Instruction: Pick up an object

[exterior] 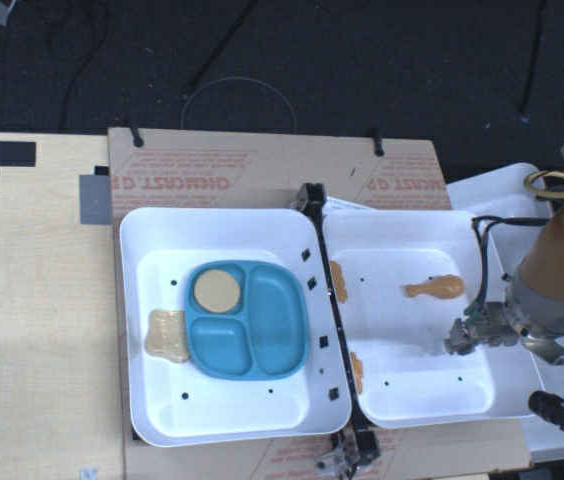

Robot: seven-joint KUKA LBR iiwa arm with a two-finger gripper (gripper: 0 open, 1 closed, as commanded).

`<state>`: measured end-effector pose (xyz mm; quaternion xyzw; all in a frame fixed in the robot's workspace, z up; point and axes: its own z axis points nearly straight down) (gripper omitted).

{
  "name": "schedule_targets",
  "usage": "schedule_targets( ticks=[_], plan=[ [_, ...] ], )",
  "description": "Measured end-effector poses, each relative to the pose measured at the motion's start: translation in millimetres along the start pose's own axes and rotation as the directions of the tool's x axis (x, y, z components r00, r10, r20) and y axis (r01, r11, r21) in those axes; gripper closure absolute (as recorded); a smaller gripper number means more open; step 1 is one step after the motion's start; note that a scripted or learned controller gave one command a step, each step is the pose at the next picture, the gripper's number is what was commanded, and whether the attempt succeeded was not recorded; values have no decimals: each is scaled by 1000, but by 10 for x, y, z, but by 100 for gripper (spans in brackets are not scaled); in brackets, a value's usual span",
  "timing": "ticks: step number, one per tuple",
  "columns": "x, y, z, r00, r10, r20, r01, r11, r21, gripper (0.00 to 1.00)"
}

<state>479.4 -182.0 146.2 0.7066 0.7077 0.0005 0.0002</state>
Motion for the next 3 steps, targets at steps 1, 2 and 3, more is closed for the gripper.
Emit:
schedule_targets(
  ticks=[1,2,3],
  plan=[
    [36,103,-563,1000,-1,1,1,1000,-3,100],
    [29,109,-790,1000,0,0,0,1000,0,100],
    [582,80,-861,1000,-3,-3,3,1000,4,100]
  ],
)
